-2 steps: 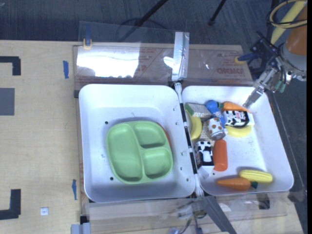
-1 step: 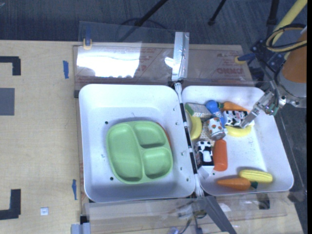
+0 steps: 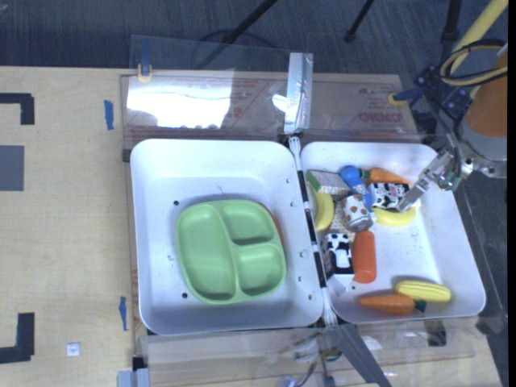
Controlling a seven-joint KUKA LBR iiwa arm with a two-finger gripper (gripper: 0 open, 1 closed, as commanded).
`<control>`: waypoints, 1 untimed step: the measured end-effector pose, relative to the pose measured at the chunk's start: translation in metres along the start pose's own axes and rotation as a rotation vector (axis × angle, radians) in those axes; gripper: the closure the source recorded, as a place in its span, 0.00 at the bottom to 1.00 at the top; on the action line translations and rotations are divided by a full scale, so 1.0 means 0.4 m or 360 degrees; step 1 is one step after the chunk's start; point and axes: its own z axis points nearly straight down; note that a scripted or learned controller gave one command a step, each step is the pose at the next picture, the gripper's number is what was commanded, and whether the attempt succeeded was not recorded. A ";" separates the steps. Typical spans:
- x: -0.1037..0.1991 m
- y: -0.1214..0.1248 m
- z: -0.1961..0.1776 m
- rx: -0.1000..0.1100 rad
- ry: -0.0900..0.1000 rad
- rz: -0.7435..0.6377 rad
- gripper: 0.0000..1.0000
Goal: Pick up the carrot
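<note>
The carrot (image 3: 386, 302), orange with a small green stem end, lies on its side near the front edge of the right bin (image 3: 451, 248). A yellow corn cob (image 3: 423, 291) lies right behind it, touching or nearly touching. My gripper (image 3: 409, 200) reaches in from the right at a slant over the back half of that bin. Its tip is just above a yellow fruit (image 3: 395, 217) and beside a black-and-white cow-patterned toy (image 3: 388, 192). The gripper is well behind the carrot, and nothing is visibly held in it.
The right bin also holds a red-orange cylinder (image 3: 364, 256), a second cow-patterned piece (image 3: 341, 253), a small can (image 3: 357, 213), a banana (image 3: 323, 210), a blue item (image 3: 351, 176) and an orange item (image 3: 389, 175). The left bin (image 3: 153, 184) holds a green divided plate (image 3: 231, 250).
</note>
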 end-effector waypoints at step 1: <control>0.072 0.072 -0.114 -0.0003 -0.0007 -0.0350 0.00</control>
